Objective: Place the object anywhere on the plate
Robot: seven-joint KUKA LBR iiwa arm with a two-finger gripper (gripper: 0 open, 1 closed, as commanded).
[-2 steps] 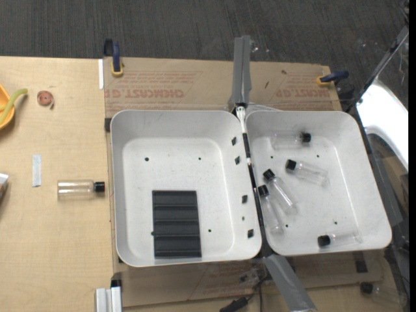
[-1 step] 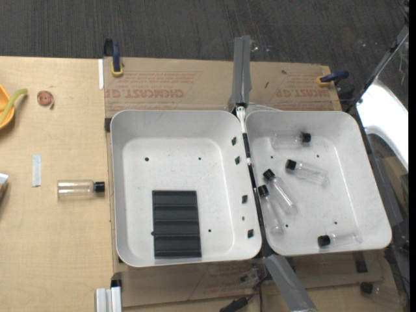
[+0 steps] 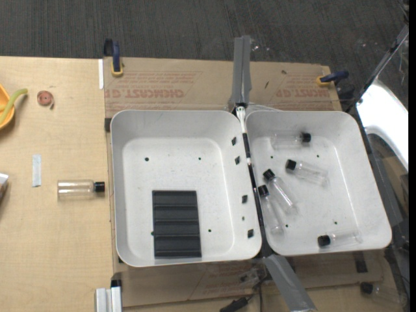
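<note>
We see a dark ribbed plate (image 3: 175, 223) in the left bin (image 3: 130, 135); right of it, clear capped vials (image 3: 305, 170) lie scattered.

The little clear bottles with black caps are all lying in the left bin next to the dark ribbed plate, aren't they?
Not quite. The camera view shows the clear bottles lying in the right bin, while the dark ribbed plate sits alone in the left bin. One more bottle lies on the bench outside the bins.

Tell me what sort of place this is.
Probably a robotics lab test bench, not a home or shop. Two shallow white bins sit on cardboard held by clamps; the right bin holds clear black-capped vials, the left a dark ribbed plate.
</note>
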